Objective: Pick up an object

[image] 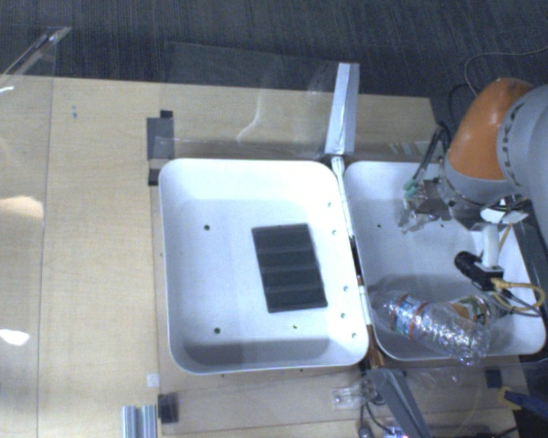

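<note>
Pale wooden bench (82, 272), two white bins side by side, left bin (187, 272), right bin (374, 194)

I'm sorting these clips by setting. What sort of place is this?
Probably a robotics lab bench for bin picking: two white bins, left bin and right bin, on a wooden bench, a grey arm over them, loose cables and carpet floor.

No readable text, labels or numbers on anything here.
</note>
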Motion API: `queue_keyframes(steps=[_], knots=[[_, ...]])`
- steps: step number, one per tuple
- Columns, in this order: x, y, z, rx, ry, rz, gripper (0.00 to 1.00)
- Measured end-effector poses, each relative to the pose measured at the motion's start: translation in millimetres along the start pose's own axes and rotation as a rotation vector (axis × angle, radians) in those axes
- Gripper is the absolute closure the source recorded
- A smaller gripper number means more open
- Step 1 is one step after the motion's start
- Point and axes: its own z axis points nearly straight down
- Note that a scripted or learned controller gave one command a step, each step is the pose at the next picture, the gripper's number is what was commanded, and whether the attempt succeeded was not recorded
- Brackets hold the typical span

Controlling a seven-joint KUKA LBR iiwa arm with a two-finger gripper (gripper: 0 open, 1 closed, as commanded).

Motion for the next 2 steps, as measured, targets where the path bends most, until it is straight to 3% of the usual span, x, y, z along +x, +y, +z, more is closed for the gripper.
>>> queue_keyframes(steps=[1,2], knots=[[19.4,5.3,12.3,0.007,-0.001,0.025,1.00],[74.5,-39.5,-85.3,0.012,0.005,-0.287,1.00]])
